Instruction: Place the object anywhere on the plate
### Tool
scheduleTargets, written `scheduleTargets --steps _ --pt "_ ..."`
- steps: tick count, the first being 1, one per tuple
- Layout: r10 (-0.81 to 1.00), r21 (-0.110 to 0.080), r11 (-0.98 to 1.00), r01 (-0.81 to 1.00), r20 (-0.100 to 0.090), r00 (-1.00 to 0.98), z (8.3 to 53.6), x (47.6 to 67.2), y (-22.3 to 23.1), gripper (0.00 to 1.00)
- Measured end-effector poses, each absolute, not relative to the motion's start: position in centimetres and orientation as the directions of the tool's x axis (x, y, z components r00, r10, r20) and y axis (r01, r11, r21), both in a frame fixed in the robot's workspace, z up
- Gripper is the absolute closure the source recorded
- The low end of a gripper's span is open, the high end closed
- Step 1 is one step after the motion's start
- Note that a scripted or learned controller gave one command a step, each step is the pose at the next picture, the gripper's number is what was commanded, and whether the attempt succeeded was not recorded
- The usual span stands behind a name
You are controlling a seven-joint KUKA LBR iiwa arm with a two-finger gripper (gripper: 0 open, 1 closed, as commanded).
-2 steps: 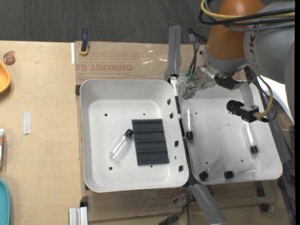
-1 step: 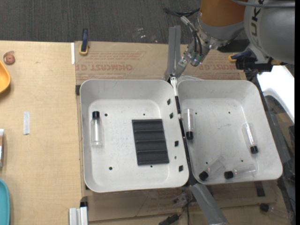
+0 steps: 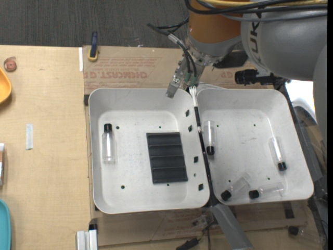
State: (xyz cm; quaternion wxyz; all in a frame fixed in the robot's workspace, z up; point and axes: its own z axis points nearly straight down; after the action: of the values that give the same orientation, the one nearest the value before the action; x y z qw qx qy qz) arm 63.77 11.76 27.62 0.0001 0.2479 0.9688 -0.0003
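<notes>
1. Gripper [image 3: 179, 82] hangs just above the far rim of the left bin [image 3: 99, 139]; whether it is open or closed, I cannot tell.
2. Black ribbed plate [image 3: 166, 157] lies flat at that bin's middle.
3. Clear black-capped tube [image 3: 108, 142] rests left of the plate, well apart.
4. Four more tubes [image 3: 209, 137] lie in the right bin [image 3: 291, 139].

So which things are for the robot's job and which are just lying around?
For the job: black plate; clear tubes; gripper.
Just lying about: blue clip; orange thing; white strip; cardboard.
</notes>
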Motion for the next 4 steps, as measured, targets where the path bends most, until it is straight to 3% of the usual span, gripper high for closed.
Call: scheduleTargets --steps 1,2,3,4 --pt "0.221 0.002 0.975 0.221 -0.004 -0.975 31.1 65.2 18.3 1.00" --pt "0.243 0.001 0.970 0.243 -0.003 -0.970 32.0 65.3 22.9 1.00" --pt "0.163 0.000 0.987 0.163 -0.002 -0.987 27.5 64.0 22.8 1.00" --pt "0.101 0.000 0.995 0.101 -0.001 -0.995 26.6 59.0 22.7 1.00"
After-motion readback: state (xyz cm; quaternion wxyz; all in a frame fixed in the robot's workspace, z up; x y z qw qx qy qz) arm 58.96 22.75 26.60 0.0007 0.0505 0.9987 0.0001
